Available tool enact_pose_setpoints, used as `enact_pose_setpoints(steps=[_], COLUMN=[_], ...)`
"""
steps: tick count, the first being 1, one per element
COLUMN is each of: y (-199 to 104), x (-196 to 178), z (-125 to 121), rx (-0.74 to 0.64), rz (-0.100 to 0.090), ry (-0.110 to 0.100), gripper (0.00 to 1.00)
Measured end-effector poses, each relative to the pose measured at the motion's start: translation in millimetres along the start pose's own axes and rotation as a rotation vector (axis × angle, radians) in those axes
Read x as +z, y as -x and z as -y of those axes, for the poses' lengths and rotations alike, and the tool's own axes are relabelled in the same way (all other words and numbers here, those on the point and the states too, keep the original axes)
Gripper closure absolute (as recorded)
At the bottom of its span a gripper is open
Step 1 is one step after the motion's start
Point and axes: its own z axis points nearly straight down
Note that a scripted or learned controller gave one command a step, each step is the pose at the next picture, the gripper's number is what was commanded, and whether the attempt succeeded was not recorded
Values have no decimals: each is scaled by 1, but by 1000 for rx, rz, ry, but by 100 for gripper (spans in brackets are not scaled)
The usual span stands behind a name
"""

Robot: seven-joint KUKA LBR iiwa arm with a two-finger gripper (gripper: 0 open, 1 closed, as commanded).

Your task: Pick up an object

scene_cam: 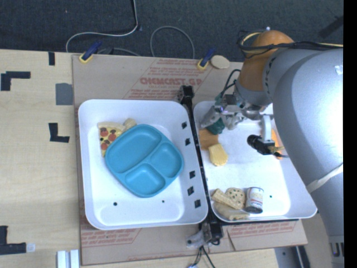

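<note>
Right bin (295,202), upper-left corner: tool (216,118), finger state cannot be told, low over a teal object (217,126). At its 6 o'clock, yellow wedge (218,155): probably light, rigid, smooth; best grasped across its narrow sides.

A wooden bench (33,166) bears cardboard (162,80) under two white bins (92,149).
</note>
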Motion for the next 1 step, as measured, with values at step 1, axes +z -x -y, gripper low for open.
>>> enact_pose_setpoints(steps=[1], y=[1], x=[-12], z=[-1], rx=[-1], rz=[4], ry=[3], gripper=[100])
